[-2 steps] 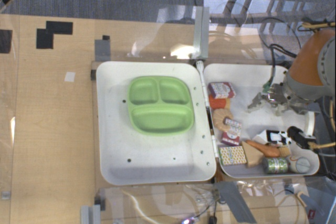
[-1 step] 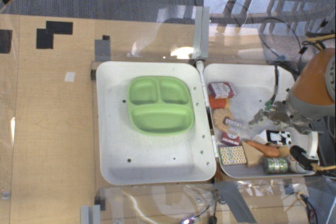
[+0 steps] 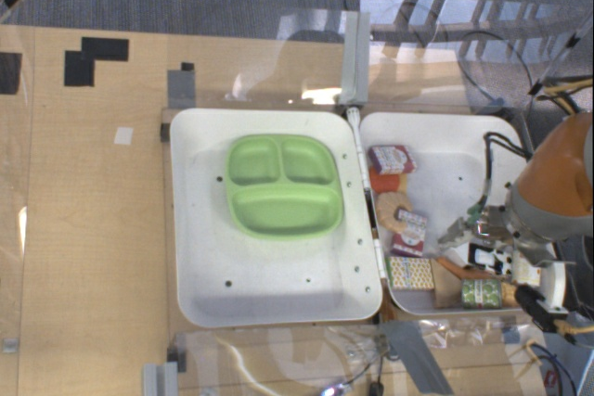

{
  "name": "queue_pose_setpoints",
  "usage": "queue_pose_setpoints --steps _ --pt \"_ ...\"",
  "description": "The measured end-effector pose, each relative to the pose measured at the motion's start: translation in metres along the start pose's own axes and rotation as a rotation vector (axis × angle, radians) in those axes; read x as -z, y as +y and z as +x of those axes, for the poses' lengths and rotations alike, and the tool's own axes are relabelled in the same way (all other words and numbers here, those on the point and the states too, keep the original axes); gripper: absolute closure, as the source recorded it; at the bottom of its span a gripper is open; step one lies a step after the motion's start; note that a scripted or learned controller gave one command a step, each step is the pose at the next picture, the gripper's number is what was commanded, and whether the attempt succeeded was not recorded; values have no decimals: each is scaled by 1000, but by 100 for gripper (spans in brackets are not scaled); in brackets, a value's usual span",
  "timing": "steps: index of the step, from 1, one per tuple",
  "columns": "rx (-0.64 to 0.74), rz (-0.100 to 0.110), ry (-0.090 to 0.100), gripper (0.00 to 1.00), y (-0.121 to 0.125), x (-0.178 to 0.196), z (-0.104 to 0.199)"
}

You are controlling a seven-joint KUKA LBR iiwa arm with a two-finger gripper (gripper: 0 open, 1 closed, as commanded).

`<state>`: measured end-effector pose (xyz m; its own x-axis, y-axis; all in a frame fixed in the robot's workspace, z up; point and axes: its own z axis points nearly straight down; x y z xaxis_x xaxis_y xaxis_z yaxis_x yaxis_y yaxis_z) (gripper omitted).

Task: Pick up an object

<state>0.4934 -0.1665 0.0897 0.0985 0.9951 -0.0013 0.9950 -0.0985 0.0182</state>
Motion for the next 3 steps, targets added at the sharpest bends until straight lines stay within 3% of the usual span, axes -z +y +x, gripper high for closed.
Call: queue_pose_setpoints --steps 1,2,3 --pt "4 -2 4 100 3 9 2" --pt "182 17 4 100 67 20 72" --pt "182 17 4 0 67 20 72"
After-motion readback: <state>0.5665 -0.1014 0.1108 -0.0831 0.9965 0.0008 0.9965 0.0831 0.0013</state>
